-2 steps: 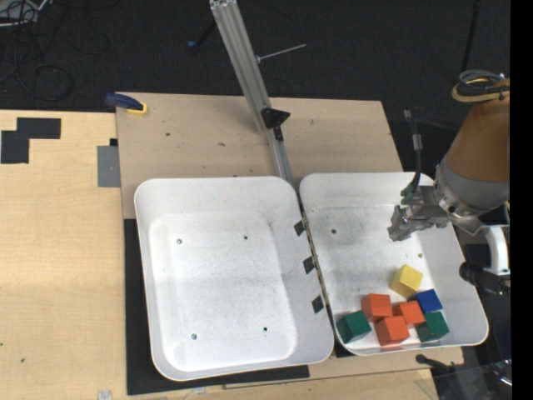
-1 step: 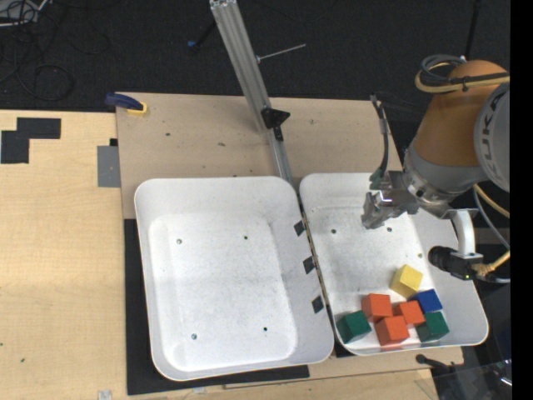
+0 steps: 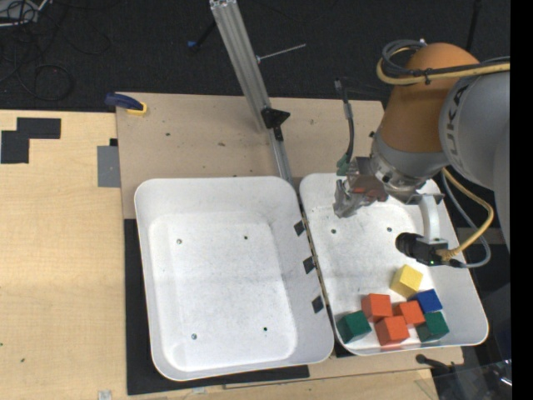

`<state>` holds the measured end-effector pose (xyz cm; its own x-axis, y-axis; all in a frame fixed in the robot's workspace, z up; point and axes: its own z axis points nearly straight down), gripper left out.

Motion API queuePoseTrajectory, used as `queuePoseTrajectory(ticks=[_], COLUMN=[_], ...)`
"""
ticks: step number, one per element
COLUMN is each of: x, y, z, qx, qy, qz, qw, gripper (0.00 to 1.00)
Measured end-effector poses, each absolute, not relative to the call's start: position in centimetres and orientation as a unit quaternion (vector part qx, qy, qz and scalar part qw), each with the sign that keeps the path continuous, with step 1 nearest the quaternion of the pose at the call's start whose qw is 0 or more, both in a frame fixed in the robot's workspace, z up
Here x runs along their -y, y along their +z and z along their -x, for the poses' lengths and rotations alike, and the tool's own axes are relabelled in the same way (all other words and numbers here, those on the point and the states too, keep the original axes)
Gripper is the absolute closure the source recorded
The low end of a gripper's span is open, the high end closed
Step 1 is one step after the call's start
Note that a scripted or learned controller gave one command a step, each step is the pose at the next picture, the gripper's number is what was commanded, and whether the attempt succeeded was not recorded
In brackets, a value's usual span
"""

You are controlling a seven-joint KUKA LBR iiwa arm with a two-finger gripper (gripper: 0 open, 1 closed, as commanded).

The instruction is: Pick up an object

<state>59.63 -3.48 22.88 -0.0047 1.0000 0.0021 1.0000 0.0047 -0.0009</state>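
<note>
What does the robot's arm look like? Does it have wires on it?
The arm is big, round and grey, with a shiny orange band above the wrist. Yes, it has wires: yellowish cables loop over the orange part, and more curl down beside it. At the end sits a small grey metal gripper with a bit of red on it.

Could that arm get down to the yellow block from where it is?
Probably yes: the yellow block sits atop the pile's near edge in the right bin, uncovered, with bare floor between it and the tool.
</note>
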Motion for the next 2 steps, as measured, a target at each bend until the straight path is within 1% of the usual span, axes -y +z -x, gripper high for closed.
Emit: queuePoseTrajectory(ticks=[1, 2], x=[-1.4, -6.6], y=[23.8, 22.8], z=[-60.4, -60.3], qx=[0.709, 0.708], qy=[0.0, 0.0015], qz=[0.706, 0.706], qw=[0.001, 0.002], gripper=[1.0, 1.0])
